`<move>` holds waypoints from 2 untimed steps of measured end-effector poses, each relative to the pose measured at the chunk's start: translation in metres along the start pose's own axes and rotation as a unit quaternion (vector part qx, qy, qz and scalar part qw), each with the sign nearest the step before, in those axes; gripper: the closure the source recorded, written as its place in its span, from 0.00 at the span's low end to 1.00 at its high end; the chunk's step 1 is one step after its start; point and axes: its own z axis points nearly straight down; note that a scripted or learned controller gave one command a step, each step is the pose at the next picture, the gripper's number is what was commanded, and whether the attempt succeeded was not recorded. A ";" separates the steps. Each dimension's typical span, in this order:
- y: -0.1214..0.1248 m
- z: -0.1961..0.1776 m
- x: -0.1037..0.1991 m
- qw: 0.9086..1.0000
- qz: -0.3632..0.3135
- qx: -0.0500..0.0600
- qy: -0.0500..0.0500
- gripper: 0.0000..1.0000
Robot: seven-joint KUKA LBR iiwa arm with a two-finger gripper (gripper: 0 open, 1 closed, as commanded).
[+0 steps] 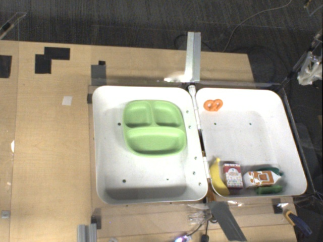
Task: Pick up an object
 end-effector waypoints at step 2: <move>0.066 0.212 0.032 1.000 0.024 -0.006 0.004 1.00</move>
